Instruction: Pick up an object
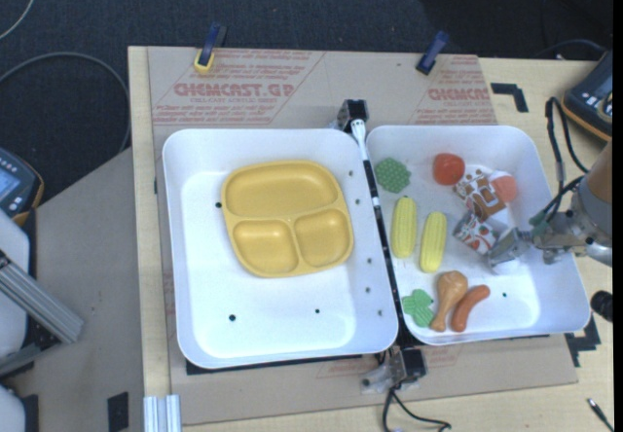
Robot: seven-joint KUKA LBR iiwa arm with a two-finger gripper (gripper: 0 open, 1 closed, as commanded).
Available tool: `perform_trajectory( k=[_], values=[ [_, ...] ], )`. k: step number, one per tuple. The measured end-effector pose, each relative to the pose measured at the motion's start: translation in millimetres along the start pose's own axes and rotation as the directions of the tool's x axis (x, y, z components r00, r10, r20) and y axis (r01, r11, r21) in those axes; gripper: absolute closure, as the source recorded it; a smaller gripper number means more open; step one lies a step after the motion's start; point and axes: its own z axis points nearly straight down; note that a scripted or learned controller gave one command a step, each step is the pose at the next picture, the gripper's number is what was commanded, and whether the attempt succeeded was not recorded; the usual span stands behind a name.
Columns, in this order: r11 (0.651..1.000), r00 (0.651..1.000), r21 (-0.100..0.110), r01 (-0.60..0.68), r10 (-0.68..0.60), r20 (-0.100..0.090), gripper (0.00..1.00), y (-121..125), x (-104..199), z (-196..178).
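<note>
The right bin (545, 308) holds the loose objects. A red tomato (448, 167) lies at the back beside two red-and-white cartons (484, 189) (474, 231). Two yellow corn cobs (403, 226) (432, 240) lie side by side left of centre, with a green round piece (392, 174) behind them. A brown drumstick (449, 296), an orange sausage (471, 306) and a small green piece (419, 306) sit near the front. My gripper (506, 250) reaches in low from the right, right next to the lower carton, with nothing visibly held.
The left bin (195, 313) holds a yellow divided tray (286, 217). A black divider strip (375, 226) runs between the bins. Clamps (206, 49) (432, 53) sit at the board's far edge. The right bin's front right part is bare.
</note>
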Motion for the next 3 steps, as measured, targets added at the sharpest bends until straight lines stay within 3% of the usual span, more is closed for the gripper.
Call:
perform_trajectory(
  k=[1, 2, 3],
  values=[
    [1.000, 1.000, -0.016, 0.008, -0.008, -0.003, 0.00, 49.3, -6.6, 47.1],
    [0.999, 1.000, 0.032, 0.016, -0.015, -0.020, 0.00, 126.8, -4.0, 48.1],
    [1.000, 1.000, -0.017, 0.010, -0.010, 0.003, 0.00, 110.1, 75.1, 18.4]
  ],
)
